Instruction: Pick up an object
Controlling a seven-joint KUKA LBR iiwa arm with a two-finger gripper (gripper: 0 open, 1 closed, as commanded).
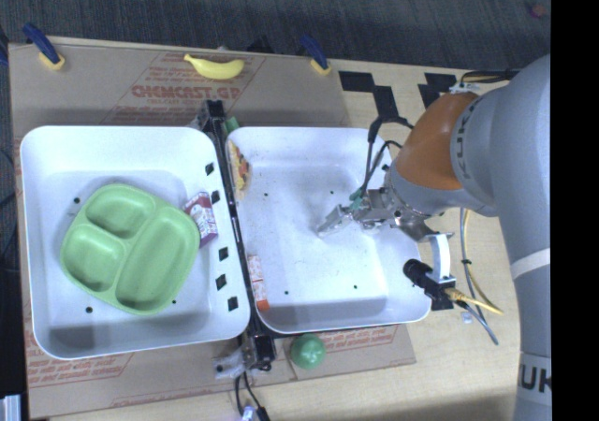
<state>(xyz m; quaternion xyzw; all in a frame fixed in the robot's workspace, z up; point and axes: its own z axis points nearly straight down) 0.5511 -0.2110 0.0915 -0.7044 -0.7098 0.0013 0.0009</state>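
Bottom centre: green ball [306, 351] on the cardboard just outside the bins. Centre right: gripper [329, 222] low inside the right bin [309, 302], fingers slightly parted, nothing between them, released. Small packet [255, 281] against that bin's left wall; another [241, 169] higher up. Left: green divided plate [129, 247] and wrapper [201, 215] in the left bin [56, 340]. Top: yellow banana [214, 65] outside. Judged: no grasp yet, pick and lift remaining.

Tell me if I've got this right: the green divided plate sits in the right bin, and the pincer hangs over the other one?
Not quite. The camera view shows the green plate in the left bin, and the pincer over the other one, the right bin.
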